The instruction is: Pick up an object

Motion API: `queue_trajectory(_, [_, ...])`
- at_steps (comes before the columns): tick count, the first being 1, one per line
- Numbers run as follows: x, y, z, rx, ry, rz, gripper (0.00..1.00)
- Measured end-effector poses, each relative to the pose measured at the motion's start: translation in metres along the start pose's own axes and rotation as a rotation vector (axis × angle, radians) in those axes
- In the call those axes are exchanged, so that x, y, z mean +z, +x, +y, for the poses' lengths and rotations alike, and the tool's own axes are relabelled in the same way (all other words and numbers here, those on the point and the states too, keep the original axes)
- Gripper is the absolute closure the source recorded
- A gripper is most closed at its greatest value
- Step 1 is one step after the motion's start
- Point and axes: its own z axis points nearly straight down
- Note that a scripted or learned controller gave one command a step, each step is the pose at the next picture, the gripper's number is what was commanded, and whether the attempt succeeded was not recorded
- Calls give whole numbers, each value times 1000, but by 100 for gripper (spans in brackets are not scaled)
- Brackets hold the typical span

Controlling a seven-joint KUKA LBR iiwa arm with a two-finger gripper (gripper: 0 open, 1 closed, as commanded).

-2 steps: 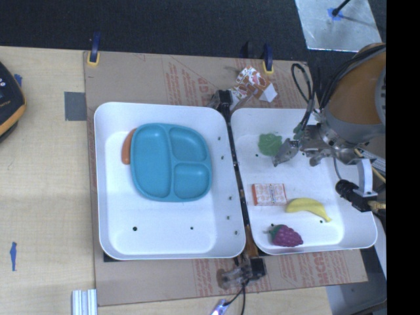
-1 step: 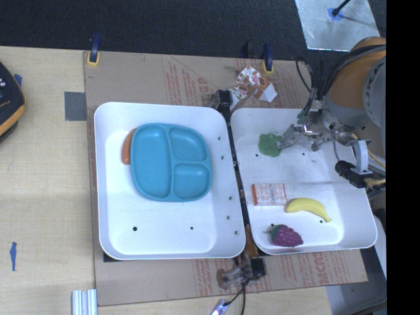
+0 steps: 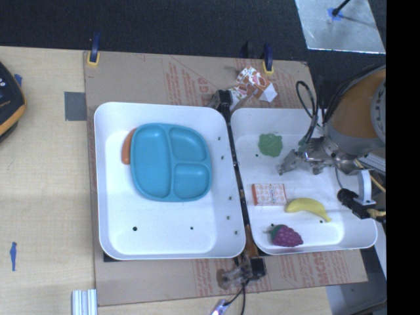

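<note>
End effector [image 3: 289,165] low over the right bin [image 3: 367,238], near its right edge, finger state impossible to tell. Just beside its tip, toward the bin's far edge, a green object [image 3: 270,144]. Along the near edge: card [image 3: 269,193], banana [image 3: 307,207], grapes [image 3: 286,235]. In the left bin [image 3: 111,176], a blue divided plate [image 3: 172,161].

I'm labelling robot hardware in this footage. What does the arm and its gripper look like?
The arm is a rounded grey body with an orange band above the wrist. Black cables loop beside it. The gripper is grey metal with thin fingers, over the right bin.
</note>
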Motion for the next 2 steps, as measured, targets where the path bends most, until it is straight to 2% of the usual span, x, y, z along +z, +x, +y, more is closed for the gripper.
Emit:
queue_trajectory(1, [-4,56,77,0,-3,2,0])
queue_trajectory(2, [-1,36,76,3,-3,0,0])
